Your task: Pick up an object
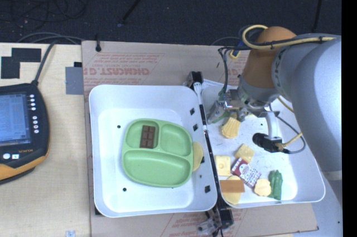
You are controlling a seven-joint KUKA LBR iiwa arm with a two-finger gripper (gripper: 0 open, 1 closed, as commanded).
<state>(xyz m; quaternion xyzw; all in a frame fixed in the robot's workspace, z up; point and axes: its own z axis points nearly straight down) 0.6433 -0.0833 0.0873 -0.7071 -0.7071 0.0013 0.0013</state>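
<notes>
Your hand (pixel 228 114) sits just above the yellow corn piece (pixel 230 129); I cannot tell its state. Centre over it before you lift.

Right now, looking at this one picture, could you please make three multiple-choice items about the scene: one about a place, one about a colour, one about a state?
1. Where does the green divided plate lie?
A. in the left bin
B. in the right bin
C. on the cardboard outside both bins

2. What colour is the small block in the plate's upper left compartment?
A. white
B. blue
C. brown

3. How does the gripper stand to the yellow piece?
A. it is in the left bin, far from the piece
B. it is low in the right bin, just above the piece
C. it is raised over the tablet

Answers:
1 A: the plate rests on the left bin floor.
2 C: the block is dark brown against the green.
3 B: the gripper is low inside the right bin, with the piece directly beneath it.
</notes>
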